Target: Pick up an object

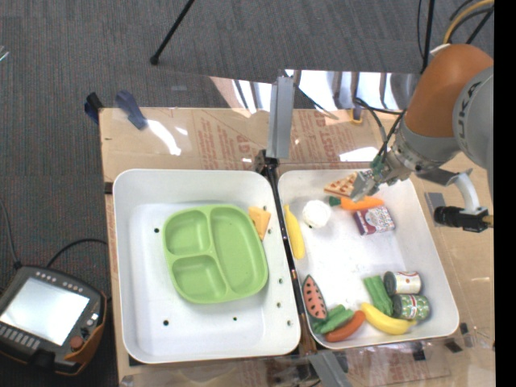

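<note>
The carrot (362,203), orange with a green end toward the left, lies in the right bin (427,240) directly beneath the pincer (360,187), and from this angle it is not clear whether the two touch. Just to the pincer's left, a waffle-patterned piece (339,187) sits against the bin's far wall, partly covered by the pincer. Whether the pincer is released or clenched cannot be told, since its tip is a small grey shape seen from above and blends into what lies under it; nothing is visibly held in it.

Just below the pincer and slightly right, beside the carrot, lies a small purple and white carton (376,220). Further left of the pincer rests a white round object (316,214), and beyond it a yellow banana-like piece (295,232) runs along the bin's left wall. Well below the pincer, near the bin's front edge, are two cans (407,294) lying on their sides, a green bean pod (376,293), a yellow banana (384,320), a red sausage-like piece (347,326), a green pepper-like piece (332,319) and a watermelon slice (314,297).

Far to the pincer's left, the left bin (141,216) holds a green divided plate (214,253) with an orange wedge (260,219) at its upper right corner. The arm (447,107), with its orange band, reaches up and to the right from the pincer. A handheld pendant (48,317) rests on the floor at the far lower left.
</note>
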You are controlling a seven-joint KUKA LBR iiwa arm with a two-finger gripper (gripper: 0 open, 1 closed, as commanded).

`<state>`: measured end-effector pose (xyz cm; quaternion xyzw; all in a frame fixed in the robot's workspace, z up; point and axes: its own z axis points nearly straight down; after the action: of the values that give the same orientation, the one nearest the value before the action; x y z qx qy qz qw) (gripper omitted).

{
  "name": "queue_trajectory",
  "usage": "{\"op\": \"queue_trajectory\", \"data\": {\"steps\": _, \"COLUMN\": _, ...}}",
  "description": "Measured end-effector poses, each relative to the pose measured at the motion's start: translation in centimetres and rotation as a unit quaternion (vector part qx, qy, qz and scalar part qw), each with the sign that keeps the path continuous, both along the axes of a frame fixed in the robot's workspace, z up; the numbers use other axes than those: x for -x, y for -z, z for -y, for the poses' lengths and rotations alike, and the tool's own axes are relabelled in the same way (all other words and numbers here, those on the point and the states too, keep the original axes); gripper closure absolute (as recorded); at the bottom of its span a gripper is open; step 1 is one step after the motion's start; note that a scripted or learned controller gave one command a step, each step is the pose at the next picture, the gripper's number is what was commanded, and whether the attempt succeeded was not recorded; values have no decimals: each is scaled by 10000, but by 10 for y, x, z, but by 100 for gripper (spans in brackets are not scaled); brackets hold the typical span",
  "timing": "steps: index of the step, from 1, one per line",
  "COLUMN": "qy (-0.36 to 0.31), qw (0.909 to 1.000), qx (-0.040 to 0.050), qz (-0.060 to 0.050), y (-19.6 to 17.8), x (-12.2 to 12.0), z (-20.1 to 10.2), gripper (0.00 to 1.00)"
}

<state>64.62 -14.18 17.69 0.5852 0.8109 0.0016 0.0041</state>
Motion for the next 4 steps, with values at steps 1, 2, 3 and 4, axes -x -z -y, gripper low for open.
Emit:
{"op": "queue_trajectory", "data": {"steps": 1, "qy": -10, "qw": 10000, "qx": -10, "qz": -47, "y": 5, "x": 2, "z": -2, "gripper": 0}}
{"op": "queue_trajectory", "data": {"steps": 2, "qy": 11, "qw": 9999, "qx": 13, "qz": 100, "y": 57, "x": -6, "z": -35, "gripper": 0}}
{"op": "queue_trajectory", "data": {"steps": 3, "qy": 540, "qw": 9984, "qx": -29, "qz": 169, "y": 65, "x": -5, "z": -38, "gripper": 0}}
{"op": "queue_trajectory", "data": {"steps": 4, "qy": 1194, "qw": 9928, "qx": -18, "qz": -21, "y": 87, "x": 1, "z": -36, "gripper": 0}}
